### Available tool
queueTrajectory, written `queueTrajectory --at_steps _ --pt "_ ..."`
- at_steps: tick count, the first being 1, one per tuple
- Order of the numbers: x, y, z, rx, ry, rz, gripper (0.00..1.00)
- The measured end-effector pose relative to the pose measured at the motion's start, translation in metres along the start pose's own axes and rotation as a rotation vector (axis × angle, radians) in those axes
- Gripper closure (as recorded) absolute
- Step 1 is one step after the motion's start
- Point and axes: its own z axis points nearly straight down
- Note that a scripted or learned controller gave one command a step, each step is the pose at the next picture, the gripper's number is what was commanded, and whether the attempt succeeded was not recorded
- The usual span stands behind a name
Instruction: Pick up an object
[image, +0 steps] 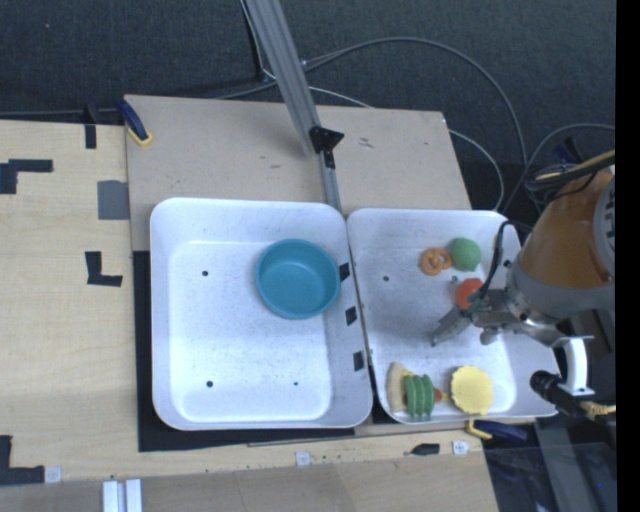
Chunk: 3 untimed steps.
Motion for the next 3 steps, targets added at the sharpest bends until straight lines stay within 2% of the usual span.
queueTrajectory --at_steps 1,2,3 --pt "0.0 -0.001 0.052 -0.001 0.0 -0.001 0.0" --pt "0.001 0.0 0.041 -0.004 0.0 -0.002 1.0" --pt "0.004 0.002 -0.021 -0.01 -0.002 -0.002 1.0"
